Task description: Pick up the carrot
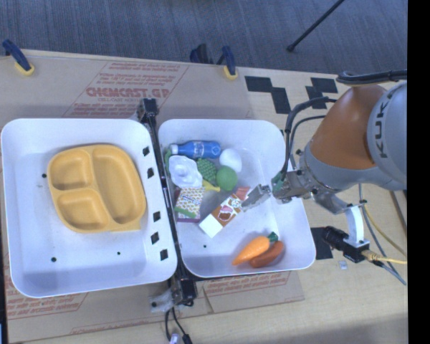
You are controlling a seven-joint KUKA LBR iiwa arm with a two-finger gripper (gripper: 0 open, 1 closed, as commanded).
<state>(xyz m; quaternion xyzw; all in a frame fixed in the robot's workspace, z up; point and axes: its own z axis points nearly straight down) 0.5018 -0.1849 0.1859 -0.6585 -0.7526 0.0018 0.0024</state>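
Left bin (14,213): a yellow three-compartment plate (97,188), smooth plastic. Right bin (272,131): a blue bottle (197,149), white crumpled item (183,170), green ball (227,178), small printed cartons (226,212) clustered left-centre. Carrot (252,249) lies near the front wall, long axis slanted, green top up-right, tip down-left, touching a reddish item (269,256). Gripper (258,196) hangs above, over the cartons, apart from the carrot; finger state cannot be told.

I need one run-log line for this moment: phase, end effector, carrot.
phase: approach | end effector: over right bin, above carrot, nothing held | carrot: near front wall, ungrasped
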